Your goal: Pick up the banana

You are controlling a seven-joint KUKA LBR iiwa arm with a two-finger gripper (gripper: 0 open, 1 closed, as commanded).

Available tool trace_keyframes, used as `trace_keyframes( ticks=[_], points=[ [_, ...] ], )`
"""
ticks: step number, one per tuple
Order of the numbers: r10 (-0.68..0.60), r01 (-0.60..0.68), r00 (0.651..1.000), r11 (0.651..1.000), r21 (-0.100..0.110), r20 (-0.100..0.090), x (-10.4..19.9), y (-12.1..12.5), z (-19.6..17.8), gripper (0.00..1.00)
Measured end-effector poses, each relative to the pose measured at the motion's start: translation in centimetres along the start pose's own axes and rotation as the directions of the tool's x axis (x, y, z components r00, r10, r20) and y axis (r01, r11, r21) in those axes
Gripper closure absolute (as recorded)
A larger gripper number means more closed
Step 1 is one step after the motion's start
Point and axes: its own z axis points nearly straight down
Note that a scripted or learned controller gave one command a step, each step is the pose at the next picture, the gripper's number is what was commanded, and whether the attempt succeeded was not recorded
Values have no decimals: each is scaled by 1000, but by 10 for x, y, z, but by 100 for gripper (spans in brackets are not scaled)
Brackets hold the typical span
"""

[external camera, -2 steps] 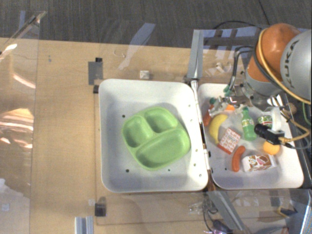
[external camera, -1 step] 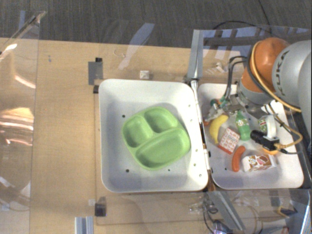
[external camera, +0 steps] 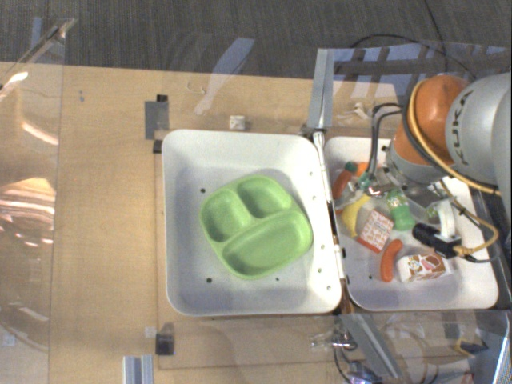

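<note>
Claw [external camera: 382, 189] above banana [external camera: 354, 212]; its grip unclear; carton [external camera: 422, 267] print seems unreadable.

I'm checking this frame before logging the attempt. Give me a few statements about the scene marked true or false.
1. The green divided plate lies in the left bin. True.
2. The banana lies on the green plate. False: it lies in the right bin, near its left wall.
3. The arm reaches over the right bin. True.
4. The small carton sits in the left bin. False: it sits in the right bin, beside the sausage.
</note>
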Motion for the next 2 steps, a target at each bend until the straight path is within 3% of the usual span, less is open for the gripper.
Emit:
trace_keyframes(
  ticks=[1, 2],
  points=[
    [-3, 3, 1000, 1000, -3, -2, 1, 3, -12, 100],
    [-2, 2, 1000, 1000, -4, 2, -1, 3, -13, 0]
  ],
)
